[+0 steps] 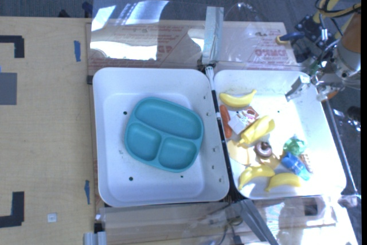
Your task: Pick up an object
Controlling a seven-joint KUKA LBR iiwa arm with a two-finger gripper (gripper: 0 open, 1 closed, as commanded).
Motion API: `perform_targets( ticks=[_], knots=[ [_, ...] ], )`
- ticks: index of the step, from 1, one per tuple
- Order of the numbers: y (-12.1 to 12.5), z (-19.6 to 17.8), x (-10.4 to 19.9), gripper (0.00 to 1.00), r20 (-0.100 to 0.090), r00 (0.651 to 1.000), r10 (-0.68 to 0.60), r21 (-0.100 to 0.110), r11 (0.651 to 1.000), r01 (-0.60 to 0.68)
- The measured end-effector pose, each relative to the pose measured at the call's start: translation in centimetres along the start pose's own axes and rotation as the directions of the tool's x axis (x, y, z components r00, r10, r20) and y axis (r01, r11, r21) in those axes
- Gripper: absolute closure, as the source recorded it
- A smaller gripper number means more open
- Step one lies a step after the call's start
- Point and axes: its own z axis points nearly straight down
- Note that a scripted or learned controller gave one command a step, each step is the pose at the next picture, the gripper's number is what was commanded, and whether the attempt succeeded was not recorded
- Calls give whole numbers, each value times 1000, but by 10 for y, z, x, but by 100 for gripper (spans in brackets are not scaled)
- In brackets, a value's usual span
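Wooden bench (40, 123) on grey carpet, two shallow white bins side by side, clear plastic sheeting behind them. Gripper (299, 89) sits at the upper right, over the far right corner of the right bin (321, 140), above bare white floor; nothing seen between its fingers, open or shut cannot be told at this size. Arm and yellow cables go off right edge.

Nearest item: a banana (237, 98) at the top left of the right bin, long axis roughly left-right, ends curling up. Below it a yellow bottle-like piece (256, 130) lying diagonal, upper right to lower left, beside a red-white packet (238, 119). A brown-white round thing (263, 150) just under it. Green piece (295, 145) and blue piece (292, 164) to the right, touching. Two more bananas at the near edge: one (256, 174) curved, one (283, 181) roughly horizontal.

Left bin (109, 135) holds a teal divided plate (164, 133), three compartments, tilted slightly clockwise.
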Motion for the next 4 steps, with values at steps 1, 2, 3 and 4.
perform_targets(
  ticks=[1, 2, 3, 4],
  knots=[
    [41, 107, 49, 0, 0, 991, -133, -2, 991, 133],
    [-79, 111, 61, 0, 3, 964, -265, -5, 964, 265],
    [-98, 80, 27, 0, 7, 708, -706, -4, 708, 706],
    [-7, 97, 66, 0, 2, 971, -239, -5, 971, 239]
  ],
)
